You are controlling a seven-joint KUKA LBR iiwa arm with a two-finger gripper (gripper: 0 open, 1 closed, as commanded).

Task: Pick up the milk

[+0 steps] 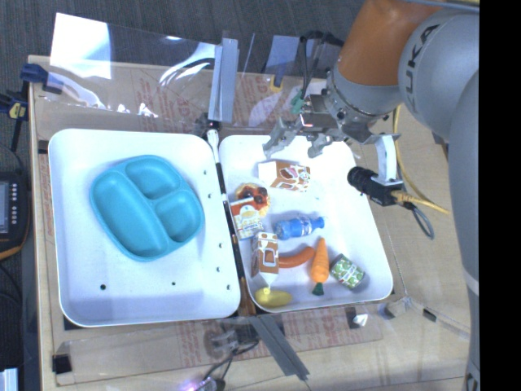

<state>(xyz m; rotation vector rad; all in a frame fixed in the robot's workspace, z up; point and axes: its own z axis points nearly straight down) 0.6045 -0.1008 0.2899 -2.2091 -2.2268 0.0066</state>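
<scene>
Pincer (297, 142) hangs over the back edge of the right bin (370, 243), fingers spread wide w/ nothing between them. Milk carton (266, 257) stands near the bin's front left, touching a sausage (295, 257), w/ a blue bottle (299, 226) just behind and a carrot (320, 265) nearby.

Just one fixed camera up above the bench (423, 300), angled down on both white bins (73, 292), arm (423, 47) coming in from the right.
</scene>
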